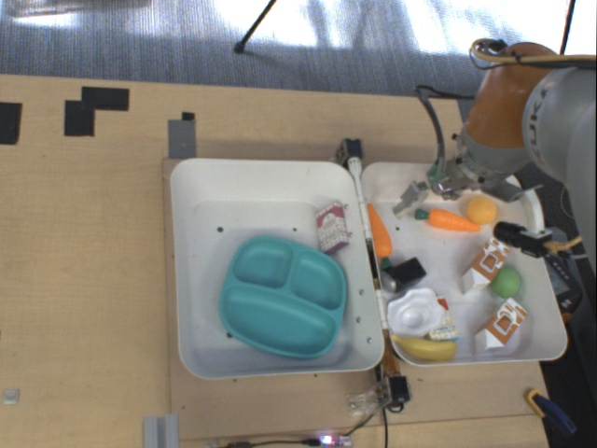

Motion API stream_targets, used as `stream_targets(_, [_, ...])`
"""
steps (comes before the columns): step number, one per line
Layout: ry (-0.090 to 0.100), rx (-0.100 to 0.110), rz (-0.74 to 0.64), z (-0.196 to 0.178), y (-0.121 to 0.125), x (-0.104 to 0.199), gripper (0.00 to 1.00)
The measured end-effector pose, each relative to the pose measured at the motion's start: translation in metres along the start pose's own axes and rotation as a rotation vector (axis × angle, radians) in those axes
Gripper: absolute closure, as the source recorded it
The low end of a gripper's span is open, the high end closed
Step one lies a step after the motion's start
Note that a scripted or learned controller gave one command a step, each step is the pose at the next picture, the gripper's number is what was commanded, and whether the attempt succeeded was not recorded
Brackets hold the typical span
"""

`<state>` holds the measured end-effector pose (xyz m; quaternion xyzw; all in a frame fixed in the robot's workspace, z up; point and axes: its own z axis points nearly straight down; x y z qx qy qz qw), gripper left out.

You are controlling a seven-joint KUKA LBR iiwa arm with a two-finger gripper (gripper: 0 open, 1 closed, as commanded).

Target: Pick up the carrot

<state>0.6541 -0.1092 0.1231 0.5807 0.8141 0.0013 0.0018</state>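
Carrot (451, 220) lies crosswise, green top pointing left toward the released fingers (413, 194).

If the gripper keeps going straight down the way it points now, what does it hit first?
Most likely the carrot: the gripper hangs just up-left of its green end, angled down into the right bin. Depth is unclear from this slanted view; it could land on bare bin floor just beside the carrot instead.
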Motion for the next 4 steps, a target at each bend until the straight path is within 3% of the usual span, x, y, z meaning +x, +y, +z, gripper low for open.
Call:
stream_targets(1, [-0.001,0.002,-0.1,0.038,-0.04,-0.058,0.0])
stream_targets(2, [-0.003,-0.004,-0.101,0.026,-0.038,-0.058,1.0])
stream_targets(3, [0.001,-0.001,-0.147,0.037,-0.025,0.029,1.0])
stream_targets(4, [0.001,0.001,0.154,-0.062,0.042,0.073,1.0])
